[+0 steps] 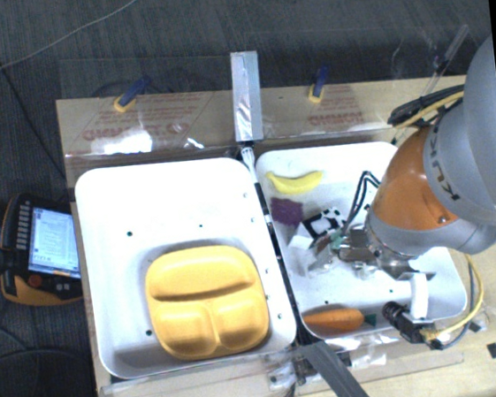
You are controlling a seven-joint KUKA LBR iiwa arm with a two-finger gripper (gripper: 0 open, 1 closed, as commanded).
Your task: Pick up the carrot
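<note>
The carrot (333, 320) is orange and lies flat along the near wall of the right bin (445, 291). My gripper (338, 245) hangs over the middle of that bin, a short way above and slightly right of the carrot in the view, apart from it. The arm's orange band and grey body cover the bin's right half.
A yellow banana (295, 180) lies at the right bin's far left corner, with a purple item (287, 210) and a black-and-white item (322, 223) just below it. The left bin (108, 218) holds a big yellow moulded tray (208, 300). A handheld pendant (36, 253) lies off the bench at left.
</note>
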